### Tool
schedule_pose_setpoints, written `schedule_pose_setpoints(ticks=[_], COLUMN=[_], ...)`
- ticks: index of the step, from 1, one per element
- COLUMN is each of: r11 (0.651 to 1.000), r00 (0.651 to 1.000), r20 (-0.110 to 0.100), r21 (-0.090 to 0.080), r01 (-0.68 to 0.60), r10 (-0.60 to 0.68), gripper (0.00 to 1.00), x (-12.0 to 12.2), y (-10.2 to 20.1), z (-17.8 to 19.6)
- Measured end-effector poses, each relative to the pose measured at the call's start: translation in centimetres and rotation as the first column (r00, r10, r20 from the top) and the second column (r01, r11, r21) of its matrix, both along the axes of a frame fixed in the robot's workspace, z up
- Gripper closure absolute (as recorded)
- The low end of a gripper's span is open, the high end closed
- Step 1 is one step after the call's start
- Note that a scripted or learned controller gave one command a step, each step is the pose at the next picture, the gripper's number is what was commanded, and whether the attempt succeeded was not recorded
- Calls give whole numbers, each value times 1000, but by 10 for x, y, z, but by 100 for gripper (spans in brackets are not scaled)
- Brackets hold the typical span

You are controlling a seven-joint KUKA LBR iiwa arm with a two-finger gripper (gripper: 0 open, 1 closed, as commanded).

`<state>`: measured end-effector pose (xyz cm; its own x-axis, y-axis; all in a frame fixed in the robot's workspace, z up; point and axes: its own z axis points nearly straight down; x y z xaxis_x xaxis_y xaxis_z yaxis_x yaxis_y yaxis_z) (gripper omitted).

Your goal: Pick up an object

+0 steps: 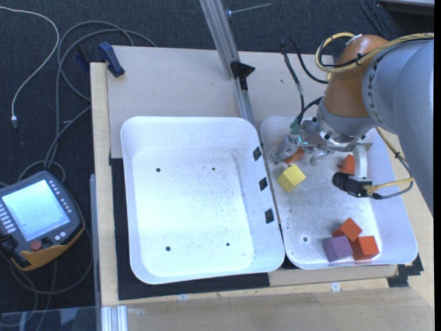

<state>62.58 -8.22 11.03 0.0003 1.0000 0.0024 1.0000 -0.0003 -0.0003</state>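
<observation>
Arm [386, 81] hangs low in the right bin [396, 212], gripper [301, 150] at the far end near an orange bit [295, 157]; open or closed, can't tell. Nearest target is the yellow cube [291, 178], just beside the gripper; best to centre over it and square the pinch to its flat faces. Bins are smooth white speckled plastic. Purple cube [337, 248] and orange cubes [358, 238] cluster touching near the front wall, hard-edged, matte.
</observation>
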Motion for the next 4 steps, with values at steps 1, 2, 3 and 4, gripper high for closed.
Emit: schedule_pose_setpoints(ticks=[1, 2, 3, 4], r11=[1000, 1000, 1000, 1000], r00=[1000, 1000, 1000, 1000], r20=[4, 3, -2, 9], r21=[-2, -4, -3, 0], r01=[-3, -3, 2, -8], r10=[3, 3, -2, 8], gripper=[0, 100, 100, 100], x=[35, 35, 48, 49], y=[-1, -1, -41, 44], z=[-11, 1, -10, 95])
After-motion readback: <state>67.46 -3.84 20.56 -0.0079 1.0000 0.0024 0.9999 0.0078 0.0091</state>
